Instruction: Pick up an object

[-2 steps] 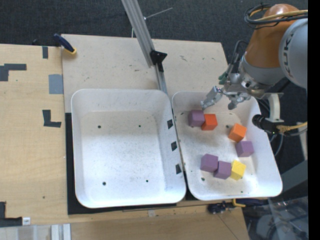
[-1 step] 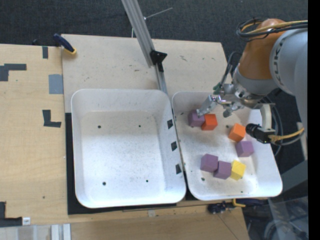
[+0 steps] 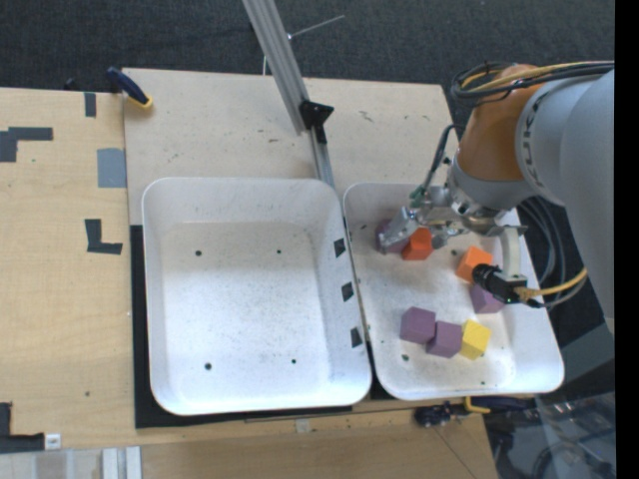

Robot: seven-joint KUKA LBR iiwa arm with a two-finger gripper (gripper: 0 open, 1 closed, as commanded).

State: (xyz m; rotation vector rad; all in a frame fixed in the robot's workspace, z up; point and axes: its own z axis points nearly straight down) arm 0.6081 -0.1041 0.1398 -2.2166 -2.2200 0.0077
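Pale wooden counter (image 3: 60, 267) is seen beneath two shallow white plastic bins set side by side, with dark carpet beyond its far edge. Within the right bin (image 3: 529, 372), near its far left corner, a small orange block (image 3: 417, 244) is seen directly at the tips of the claw (image 3: 407, 236), apparently touching them; whether the claw is open or closed around it cannot be told. A second orange block (image 3: 474, 261) lies nearby to the right, with a purple block (image 3: 486, 298) just beside it. Nearer the front, two purple cubes (image 3: 417, 323) (image 3: 445, 339) and a yellow cube (image 3: 476, 338) are clustered together, touching. The left bin (image 3: 240, 297) adjoins the right one. A slanted grey metal rail (image 3: 275, 43) crosses the counter behind the bins.
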